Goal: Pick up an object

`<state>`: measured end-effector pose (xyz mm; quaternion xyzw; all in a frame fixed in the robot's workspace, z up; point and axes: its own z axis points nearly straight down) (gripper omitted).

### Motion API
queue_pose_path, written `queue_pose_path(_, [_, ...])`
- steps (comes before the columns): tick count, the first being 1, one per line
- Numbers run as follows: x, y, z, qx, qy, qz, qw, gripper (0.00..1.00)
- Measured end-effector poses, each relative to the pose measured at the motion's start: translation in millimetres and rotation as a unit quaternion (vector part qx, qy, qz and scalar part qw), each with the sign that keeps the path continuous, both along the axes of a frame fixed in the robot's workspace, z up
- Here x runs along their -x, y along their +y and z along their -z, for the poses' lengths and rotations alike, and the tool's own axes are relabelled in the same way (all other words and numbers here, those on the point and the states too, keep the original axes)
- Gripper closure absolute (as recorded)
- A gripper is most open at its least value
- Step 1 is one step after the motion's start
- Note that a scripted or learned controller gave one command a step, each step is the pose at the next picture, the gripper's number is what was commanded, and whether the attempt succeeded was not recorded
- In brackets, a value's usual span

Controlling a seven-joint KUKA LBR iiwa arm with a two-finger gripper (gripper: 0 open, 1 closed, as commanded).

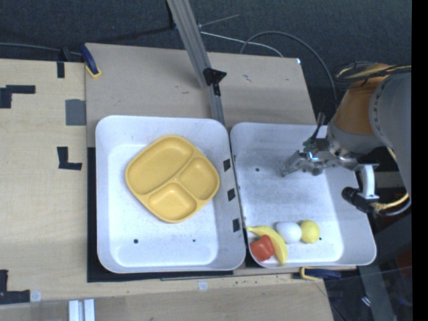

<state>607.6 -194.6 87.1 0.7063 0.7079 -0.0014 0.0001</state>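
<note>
end effector [302,164] over bare floor of the right bin [348,199], finger state i cannot tell; i would steer it toward the near-corner cluster, choosing the outermost yellow ball [309,231] for a clean grasp.

Robot lab: wooden bench [40,179] with tape marks, two white bins [107,179], toy food, robot arm [374,112], loose cables [281,42].
</note>
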Motion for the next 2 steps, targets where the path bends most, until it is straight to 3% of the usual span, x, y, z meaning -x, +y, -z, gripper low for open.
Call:
queue_pose_path(1, [-0.2, 0.8, -11.1, -0.0005, 0.000, -0.001, 1.0000, 1.00])
queue_pose_path(2, [6.2, 8.2, -63.5, -0.0008, -0.003, 0.000, 1.0000, 1.00])
